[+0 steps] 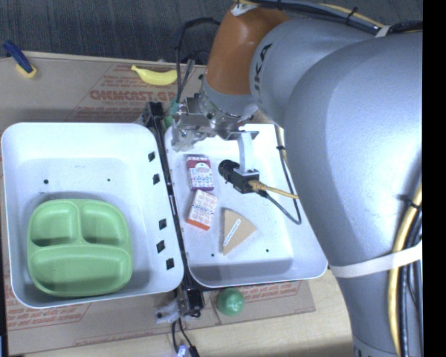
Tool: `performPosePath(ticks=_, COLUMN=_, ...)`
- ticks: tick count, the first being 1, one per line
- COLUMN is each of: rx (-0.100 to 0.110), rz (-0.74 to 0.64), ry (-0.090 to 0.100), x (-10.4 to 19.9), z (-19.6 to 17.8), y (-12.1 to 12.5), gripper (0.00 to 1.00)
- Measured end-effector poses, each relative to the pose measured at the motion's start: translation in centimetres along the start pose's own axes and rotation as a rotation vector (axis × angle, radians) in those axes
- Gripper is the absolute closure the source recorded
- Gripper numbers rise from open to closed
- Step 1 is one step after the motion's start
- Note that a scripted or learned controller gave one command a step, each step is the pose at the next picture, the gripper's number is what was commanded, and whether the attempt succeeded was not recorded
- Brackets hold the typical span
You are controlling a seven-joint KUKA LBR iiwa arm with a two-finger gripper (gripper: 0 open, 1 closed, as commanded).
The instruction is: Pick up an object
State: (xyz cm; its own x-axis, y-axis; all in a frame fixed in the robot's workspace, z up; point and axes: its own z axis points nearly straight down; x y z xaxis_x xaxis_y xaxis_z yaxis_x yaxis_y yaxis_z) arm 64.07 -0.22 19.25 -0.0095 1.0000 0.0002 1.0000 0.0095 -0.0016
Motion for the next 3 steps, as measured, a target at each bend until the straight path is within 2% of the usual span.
performPosePath(ticks=1, rx=0.001, rz=0.002, ry=-0.001, x=-0.1, z=0.0, y=0.0, gripper=0.00)
performPosePath(ticks=2, rx=0.004, rz=0.001, ry=0.000, x=5.9, z=0.1, y=-10.9, gripper=0.00)
performPosePath(ticks=3, rx=0.005, rz=0.001, ry=-0.001, x=11.0, z=7.7, y=-10.0, gripper=0.00)
